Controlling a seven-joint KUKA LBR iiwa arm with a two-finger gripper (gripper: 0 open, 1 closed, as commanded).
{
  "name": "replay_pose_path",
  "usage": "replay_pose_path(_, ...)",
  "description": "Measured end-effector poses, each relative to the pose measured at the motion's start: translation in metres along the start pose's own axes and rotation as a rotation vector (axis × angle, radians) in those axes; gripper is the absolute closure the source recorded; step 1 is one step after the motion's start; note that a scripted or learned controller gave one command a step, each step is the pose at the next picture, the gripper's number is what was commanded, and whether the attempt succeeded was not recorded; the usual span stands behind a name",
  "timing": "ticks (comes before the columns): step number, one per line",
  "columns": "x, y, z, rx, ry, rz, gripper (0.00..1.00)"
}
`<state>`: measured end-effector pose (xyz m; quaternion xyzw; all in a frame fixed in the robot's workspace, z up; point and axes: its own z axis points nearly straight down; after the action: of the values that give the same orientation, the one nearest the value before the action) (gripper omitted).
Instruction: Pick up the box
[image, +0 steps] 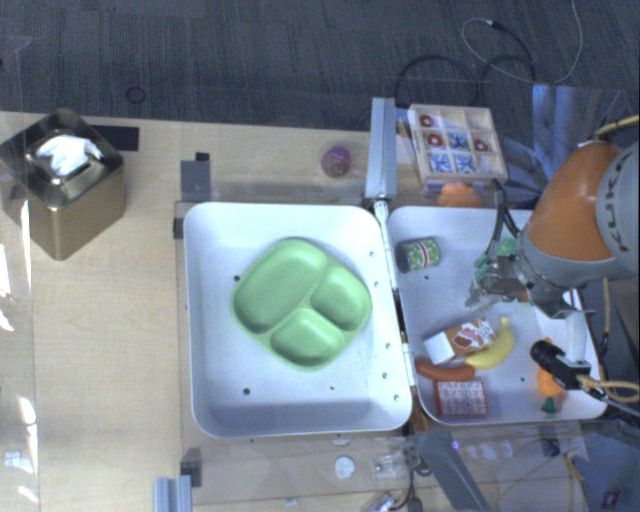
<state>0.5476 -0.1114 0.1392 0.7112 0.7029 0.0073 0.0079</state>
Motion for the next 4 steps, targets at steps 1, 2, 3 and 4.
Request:
replay_pose_path(1,0.000,0.000,0.000,0.000,0.000,0.000,0.00)
replay_pose_path(2,0.005,0.105,0.040,0.033,0.002,-0.139,0.00)
replay_pose_path(3,0.017,0.113,0.055,0.061,0.000,-0.205,0.00)
replay_pose_path(4,0.016,0.110,0.050,0.078,0.001,-0.210,1.00)
